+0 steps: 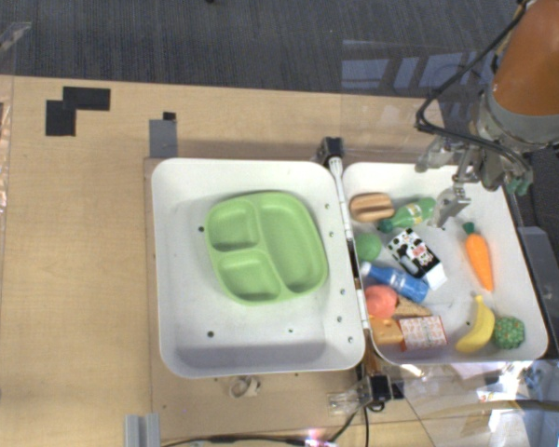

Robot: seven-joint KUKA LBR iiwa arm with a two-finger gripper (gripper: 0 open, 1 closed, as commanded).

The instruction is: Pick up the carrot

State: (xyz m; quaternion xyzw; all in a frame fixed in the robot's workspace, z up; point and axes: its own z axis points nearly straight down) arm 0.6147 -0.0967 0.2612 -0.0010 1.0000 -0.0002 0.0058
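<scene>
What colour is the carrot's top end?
Green, on an orange carrot in the right bin; the camera view shows it.

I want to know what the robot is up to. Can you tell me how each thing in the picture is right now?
carrot: lying flat in the right bin, not held
gripper: above the right bin, up and left of the carrot
banana: lying near the bin's front edge
green bottle: on its side
green plate: flat in the left bin, nothing on it
</scene>
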